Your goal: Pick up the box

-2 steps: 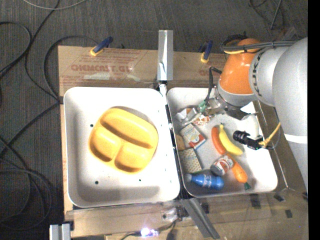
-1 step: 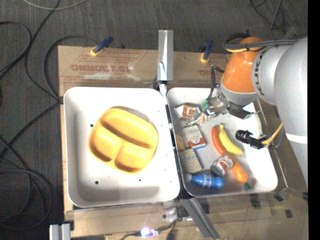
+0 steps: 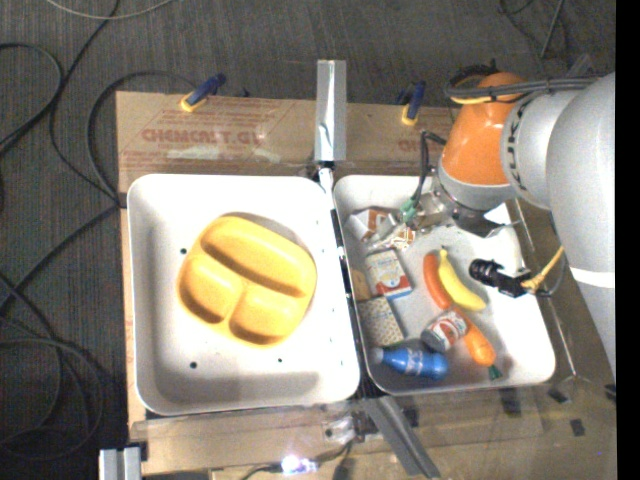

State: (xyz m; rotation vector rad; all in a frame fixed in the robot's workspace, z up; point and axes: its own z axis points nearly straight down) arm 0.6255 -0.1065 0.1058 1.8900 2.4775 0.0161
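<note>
The box (image 3: 388,273) is a small white carton with a red and blue front, lying flat in the left half of the right bin (image 3: 540,368). Just behind it, a crumpled white and red packet (image 3: 378,224) lies near the bin's back left corner. My gripper (image 3: 415,214) hangs low over the back of this bin, right beside the packet and a short way behind the box. The grey arm with its orange band (image 3: 480,153) reaches in above it from the right. Nothing shows as held.
A banana (image 3: 460,284) and an orange-red stick (image 3: 435,280) lie right of the box. In front are a speckled pad (image 3: 380,320), a blue bottle (image 3: 413,362), a can (image 3: 447,330) and a carrot (image 3: 479,347). A yellow divided dish (image 3: 247,278) sits in the left bin (image 3: 150,368).
</note>
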